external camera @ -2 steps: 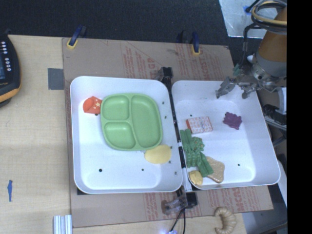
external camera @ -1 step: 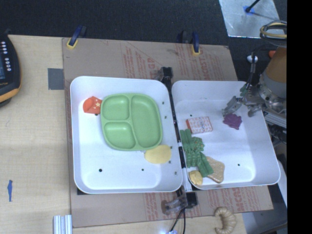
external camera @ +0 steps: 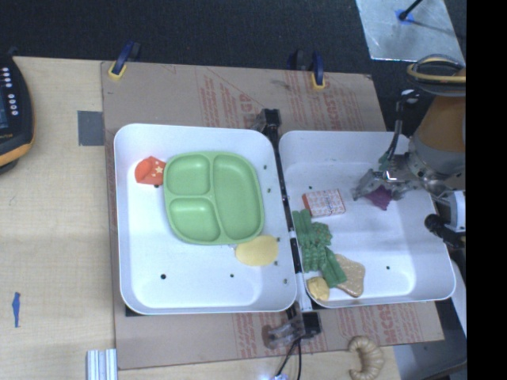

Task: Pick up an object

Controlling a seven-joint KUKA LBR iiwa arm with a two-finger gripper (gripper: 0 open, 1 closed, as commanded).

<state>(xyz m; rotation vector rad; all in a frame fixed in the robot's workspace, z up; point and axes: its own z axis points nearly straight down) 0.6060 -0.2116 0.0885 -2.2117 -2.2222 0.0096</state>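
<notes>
The hand [external camera: 386,182] sits low at three o'clock in the right bin [external camera: 412,287], over a small purple object [external camera: 381,199]; whether it's clenched or released, I cannot tell; the purple piece peeks out at its six o'clock edge, touching the bin floor; risk here, to my eye: an off-centre close nudges it aside toward the pink card [external camera: 324,203] at nine o'clock, and the lift comes up bare.

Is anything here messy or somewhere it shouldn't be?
One thing: a tan curled object lies outside both bins, on the cardboard below the right bin. Also, the green toy sits against the right bin's left wall, close to the seam between the bins. The rest lies inside the bins.
</notes>
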